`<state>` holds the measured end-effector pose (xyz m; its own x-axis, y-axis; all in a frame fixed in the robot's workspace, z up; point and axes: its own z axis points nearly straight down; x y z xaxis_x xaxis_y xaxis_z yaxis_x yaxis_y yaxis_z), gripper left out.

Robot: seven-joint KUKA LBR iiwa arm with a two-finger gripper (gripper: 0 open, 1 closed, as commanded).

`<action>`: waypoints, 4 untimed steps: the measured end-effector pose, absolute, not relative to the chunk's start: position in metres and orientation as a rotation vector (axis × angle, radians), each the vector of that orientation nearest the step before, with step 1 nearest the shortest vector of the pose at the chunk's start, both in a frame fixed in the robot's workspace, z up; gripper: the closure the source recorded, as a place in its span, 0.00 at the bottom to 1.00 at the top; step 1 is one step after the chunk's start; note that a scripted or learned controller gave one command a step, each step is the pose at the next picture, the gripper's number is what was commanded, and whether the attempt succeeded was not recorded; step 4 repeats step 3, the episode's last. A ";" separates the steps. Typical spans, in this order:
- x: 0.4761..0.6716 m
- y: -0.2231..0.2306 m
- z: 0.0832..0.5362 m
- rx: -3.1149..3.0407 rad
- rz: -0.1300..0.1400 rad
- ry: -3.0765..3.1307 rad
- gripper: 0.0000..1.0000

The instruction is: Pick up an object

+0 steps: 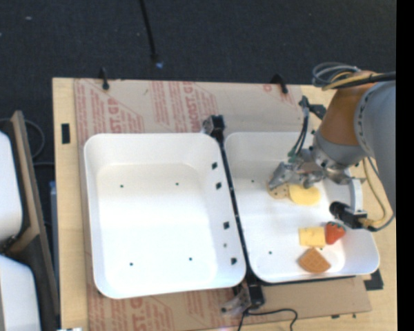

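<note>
Hovering low in the right bin [262,254], the pincer [287,178] sat right at the pale yellow piece [304,196], which lay just right of and below its tips. Honestly couldn't tell if the fingers were wide or pinched, too blurry. Nothing looked gripped yet. Further below sat a yellow block [312,236], a red bit [335,234] touching it, and an orange wedge [314,261]. I'd say center over the pale piece first, straddle it squarely, then close, since it's flat and could skid.

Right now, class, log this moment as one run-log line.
end effector: low in right white bin | beside pale yellow chunk | grasp: unconfirmed | left white bin
</note>
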<state>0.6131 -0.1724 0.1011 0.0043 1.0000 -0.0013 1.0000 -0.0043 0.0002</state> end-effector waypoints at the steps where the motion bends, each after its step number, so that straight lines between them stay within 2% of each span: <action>1: 0.616 -0.170 0.115 2.218 0.007 2.217 1.00; 2: 0.616 -0.170 0.114 2.218 0.005 2.218 0.00; 3: 0.620 -0.210 0.101 2.223 0.000 2.218 0.00; 4: 0.620 -0.210 0.101 2.223 0.000 2.218 0.00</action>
